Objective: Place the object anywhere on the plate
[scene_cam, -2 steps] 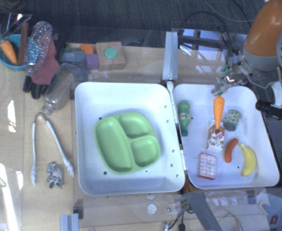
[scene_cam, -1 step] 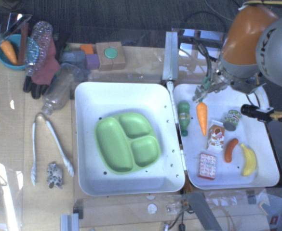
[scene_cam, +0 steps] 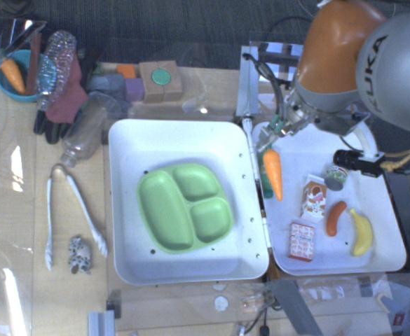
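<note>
A green divided plate (scene_cam: 185,205) lies in the left white bin (scene_cam: 131,145). In the right bin (scene_cam: 387,208) an orange carrot (scene_cam: 272,174) lies upright in the view, close to the bin's left wall. My gripper (scene_cam: 272,131) hangs just above the carrot's top end, at the right bin's back-left corner, under the orange band of the arm (scene_cam: 334,40). I see nothing held in it. The arm hides the back of the right bin.
The right bin also holds a small packet (scene_cam: 315,197), a red box (scene_cam: 302,241), a sausage (scene_cam: 335,218), a banana (scene_cam: 361,232) and a small round tin (scene_cam: 336,178). On the bench at left lie white tongs (scene_cam: 71,212), a clear bottle (scene_cam: 87,128) and blocks (scene_cam: 148,82).
</note>
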